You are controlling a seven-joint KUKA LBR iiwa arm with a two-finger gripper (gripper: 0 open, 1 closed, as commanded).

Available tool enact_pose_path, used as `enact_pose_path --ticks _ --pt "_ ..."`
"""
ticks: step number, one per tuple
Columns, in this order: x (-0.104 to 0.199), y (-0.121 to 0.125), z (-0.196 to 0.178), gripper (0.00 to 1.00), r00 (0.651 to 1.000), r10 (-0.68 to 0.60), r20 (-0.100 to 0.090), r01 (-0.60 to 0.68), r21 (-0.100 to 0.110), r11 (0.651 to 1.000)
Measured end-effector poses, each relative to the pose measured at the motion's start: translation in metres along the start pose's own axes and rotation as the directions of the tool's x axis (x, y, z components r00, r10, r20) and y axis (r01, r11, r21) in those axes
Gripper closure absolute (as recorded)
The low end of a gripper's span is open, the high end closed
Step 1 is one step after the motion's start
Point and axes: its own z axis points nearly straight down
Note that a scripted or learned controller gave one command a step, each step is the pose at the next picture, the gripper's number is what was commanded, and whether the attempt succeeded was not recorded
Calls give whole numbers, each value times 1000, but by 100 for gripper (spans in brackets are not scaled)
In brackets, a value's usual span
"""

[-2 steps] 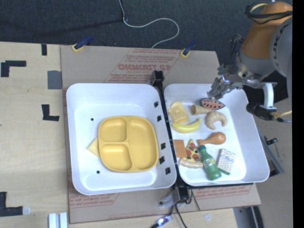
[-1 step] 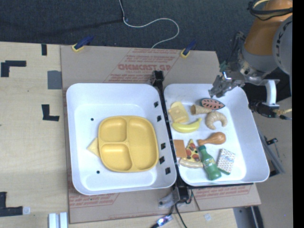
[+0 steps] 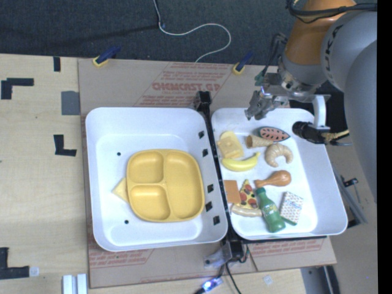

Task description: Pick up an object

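Note:
My gripper [image 3: 257,111] hangs over the back edge of the right bin [image 3: 324,164], above and slightly behind the toy food; nothing shows between its fingers. Below it in that bin lie a cheese wedge [image 3: 230,144], a banana [image 3: 239,162], a cone-shaped piece [image 3: 256,141], a dark red oval piece [image 3: 273,133], a croissant [image 3: 278,154], a chicken drumstick [image 3: 275,179], a pizza slice [image 3: 246,199], a green bottle [image 3: 269,209] and a patterned packet [image 3: 291,206].
The left bin [image 3: 104,164] holds a yellow divided plate [image 3: 164,184]. A black clip [image 3: 203,98] sits where the bins meet at the back. A white cable [image 3: 196,29] loops across the dark floor behind the bench.

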Motion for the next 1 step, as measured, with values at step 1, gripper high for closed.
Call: enact_pose_path --ticks 1 --pt "-1 -1 -17 100 1000 4 0 -4 -1 1000"
